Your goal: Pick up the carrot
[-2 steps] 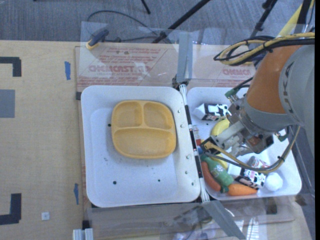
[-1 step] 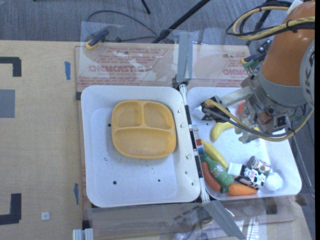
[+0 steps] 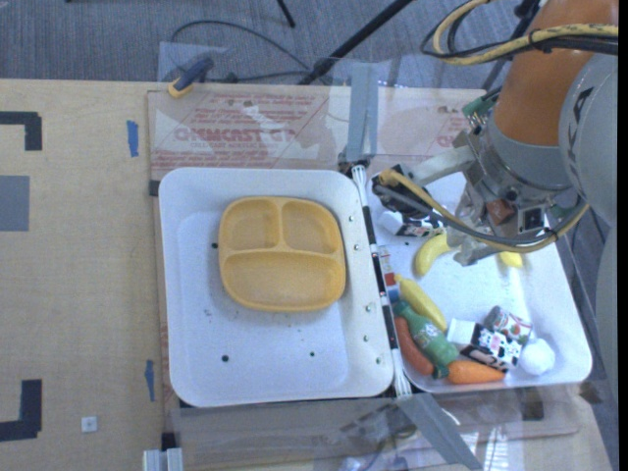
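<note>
From the camera view above the bench, the arm (image 3: 559,77) reaches in from the right and hangs over the back half of the right bin (image 3: 569,307), with the tool (image 3: 488,232) low among cables near a yellow banana (image 3: 430,253). Whether the tool is open or closed, or has anything in it, cannot be told from here. The carrot (image 3: 475,372) lies at the front edge of the same bin, its long axis running roughly left to right, just beside a green bottle (image 3: 429,339) and a black-and-white patterned toy (image 3: 500,340). It sits well apart from the tool, toward the near rim. The left bin (image 3: 191,292) bears a yellow divided plate (image 3: 282,253).
</note>
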`<action>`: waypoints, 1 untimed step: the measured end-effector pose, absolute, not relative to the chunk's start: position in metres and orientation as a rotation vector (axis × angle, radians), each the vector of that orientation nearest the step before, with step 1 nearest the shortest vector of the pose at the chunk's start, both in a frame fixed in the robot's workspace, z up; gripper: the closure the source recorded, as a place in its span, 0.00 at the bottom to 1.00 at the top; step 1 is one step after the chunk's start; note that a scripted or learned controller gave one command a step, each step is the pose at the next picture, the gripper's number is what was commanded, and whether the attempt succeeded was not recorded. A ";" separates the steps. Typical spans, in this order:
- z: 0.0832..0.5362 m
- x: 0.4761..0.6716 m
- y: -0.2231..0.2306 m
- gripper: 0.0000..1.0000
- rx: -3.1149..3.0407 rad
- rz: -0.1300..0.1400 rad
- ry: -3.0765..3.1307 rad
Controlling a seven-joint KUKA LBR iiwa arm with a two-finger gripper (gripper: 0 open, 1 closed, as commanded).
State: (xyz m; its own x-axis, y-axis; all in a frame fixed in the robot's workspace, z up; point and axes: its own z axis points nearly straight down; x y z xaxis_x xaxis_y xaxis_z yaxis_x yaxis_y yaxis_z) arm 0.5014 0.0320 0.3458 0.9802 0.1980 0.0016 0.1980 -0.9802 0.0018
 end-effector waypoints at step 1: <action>0.261 0.492 -0.002 1.00 3.081 -0.010 0.629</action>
